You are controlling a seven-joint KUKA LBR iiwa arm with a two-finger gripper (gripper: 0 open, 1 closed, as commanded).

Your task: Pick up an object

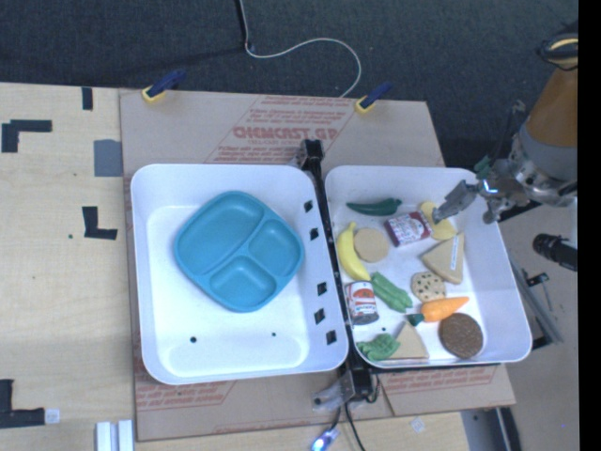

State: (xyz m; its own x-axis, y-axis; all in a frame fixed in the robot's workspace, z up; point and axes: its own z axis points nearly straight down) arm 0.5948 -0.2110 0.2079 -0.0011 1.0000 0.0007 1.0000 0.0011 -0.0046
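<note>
The right bin holds several toy foods: a green pepper, a banana, a red and white packet, a cheese wedge, a chocolate chip cookie, a carrot, a brown patty and a small can. My gripper hangs over the bin's upper right part, above the cheese wedge and beside a small yellow piece. Its fingers stand open and spread, with nothing between them.
The left bin holds a blue divided plate. A black divider with clips runs between the bins. Both bins rest on a cardboard sheet. A white cable loops behind it.
</note>
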